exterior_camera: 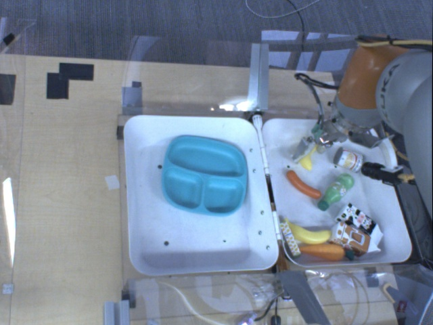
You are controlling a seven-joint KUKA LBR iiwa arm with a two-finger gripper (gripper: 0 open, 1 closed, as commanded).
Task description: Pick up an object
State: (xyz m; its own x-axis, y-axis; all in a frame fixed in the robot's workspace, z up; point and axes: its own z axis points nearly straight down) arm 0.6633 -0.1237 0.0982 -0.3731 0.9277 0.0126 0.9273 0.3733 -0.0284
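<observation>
Two white bins share the worktop: the left bin (pixel 145 249) carries a blue divided plate (pixel 203 175). In the right bin's (pixel 399 246) far corner, a small yellow piece (pixel 308 160) lies under the pincer (pixel 318 139); whether it grips I cannot tell.

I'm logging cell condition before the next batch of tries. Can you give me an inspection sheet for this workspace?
Surface: wooden bench bearing two white bins, left bin and right bin.
Job's things: right bin holds a small jar, green bottle, orange sausage, banana, carrot, printed carton, small yellow piece.
Clutter: blue divided plate in the left bin.
Grippers: gripper low over the right bin's far end, by the yellow piece; grip unclear.
Cables: black cable on the carpet; cables under the near edge.
Surroundings: grey carpet.
</observation>
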